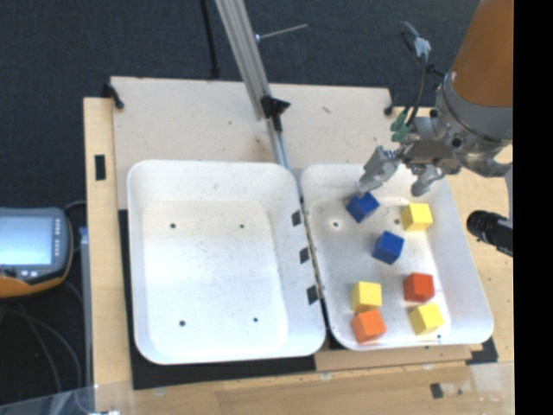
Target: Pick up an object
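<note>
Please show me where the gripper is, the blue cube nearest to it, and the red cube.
gripper [399, 177]: camera view, midway between its two fingertips.
blue cube nearest the gripper [362, 207]: camera view, middle of its top face.
red cube [418, 286]: camera view, middle of its top face.

- A dark grey carpeted floor [104, 24] surrounds the bench on the upper and left sides.
- The bench is a light wooden board [199, 115], pale and slightly scuffed, with a black mat [130, 301] showing under the bins' left and lower edges.
- An aluminium rail [244, 46] slants down from the top edge to the bench.
- A grey handheld screen unit [30, 245] sits at the left edge, with cables [34, 335] trailing below it.
- Light is even, with soft shadows.
</note>
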